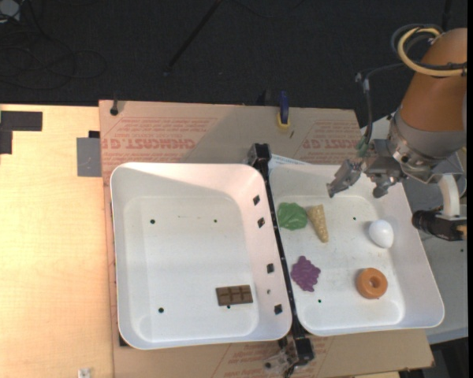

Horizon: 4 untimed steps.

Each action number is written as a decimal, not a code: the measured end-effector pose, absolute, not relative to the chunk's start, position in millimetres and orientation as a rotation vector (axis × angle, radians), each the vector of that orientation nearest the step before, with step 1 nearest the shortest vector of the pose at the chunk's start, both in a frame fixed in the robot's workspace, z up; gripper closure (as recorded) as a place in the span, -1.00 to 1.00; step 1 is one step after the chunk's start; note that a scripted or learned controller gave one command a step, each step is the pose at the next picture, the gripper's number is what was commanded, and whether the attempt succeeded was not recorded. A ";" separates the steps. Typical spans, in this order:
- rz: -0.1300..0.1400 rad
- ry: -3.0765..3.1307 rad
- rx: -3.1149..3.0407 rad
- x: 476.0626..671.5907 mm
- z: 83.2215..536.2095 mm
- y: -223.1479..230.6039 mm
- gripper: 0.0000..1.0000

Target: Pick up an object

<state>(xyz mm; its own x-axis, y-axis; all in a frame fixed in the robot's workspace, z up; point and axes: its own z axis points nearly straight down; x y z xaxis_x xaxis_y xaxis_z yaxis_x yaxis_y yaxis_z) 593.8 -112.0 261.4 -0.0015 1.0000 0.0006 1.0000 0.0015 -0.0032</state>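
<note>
The right bin (pixel 414 302) holds a green leafy piece (pixel 292 216), a tan cone (pixel 319 222), a purple grape bunch (pixel 305 273), a white egg (pixel 381 232) and a brown doughnut (pixel 371 283). A brown chocolate bar (pixel 234 294) lies in the left bin (pixel 142 321). My gripper (pixel 361 181) hangs open over the back of the right bin, above and right of the cone, with nothing between its fingers.
Cardboard (pixel 181 136) lies under both bins. A black divider with clips (pixel 268 235) runs between them. A wooden bench top (pixel 39 250) extends to the left. A black fitting (pixel 441 225) sits off the right bin's right edge.
</note>
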 end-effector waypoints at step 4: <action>0.010 -2.216 -2.216 573.2 206.8 -72.0 1.00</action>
<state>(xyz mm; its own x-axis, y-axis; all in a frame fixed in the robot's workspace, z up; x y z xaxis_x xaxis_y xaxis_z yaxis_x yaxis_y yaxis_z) 573.2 -72.0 206.8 -0.0002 1.0000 0.0008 0.9999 0.0002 -0.0100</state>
